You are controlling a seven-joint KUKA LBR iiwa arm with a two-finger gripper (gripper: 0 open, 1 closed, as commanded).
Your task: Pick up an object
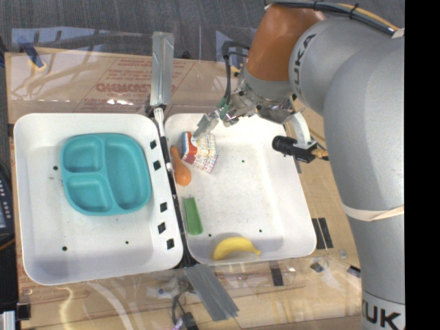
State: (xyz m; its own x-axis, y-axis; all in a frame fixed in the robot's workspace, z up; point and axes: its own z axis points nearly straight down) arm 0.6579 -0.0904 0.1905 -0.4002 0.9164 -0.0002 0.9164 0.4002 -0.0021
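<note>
My gripper (207, 125) hangs over the far left part of the right bin (275, 205), reaching down from the orange-banded wrist. Directly under its tip is a small red, white and blue packet (200, 152), touching or nearly touching it; whether the packet is gripped is unclear. An orange carrot (181, 170) lies just left of the packet against the bin's left wall. Nearer the front, a green pickle-like piece (192, 216) lies along the same wall. A yellow banana (236, 247) rests at the front edge.
The left bin (41, 239) holds a teal divided plate (106, 172). The arm's large grey body covers the right side of the bench. A black part of the wrist (295, 147) juts over the right bin's right rim.
</note>
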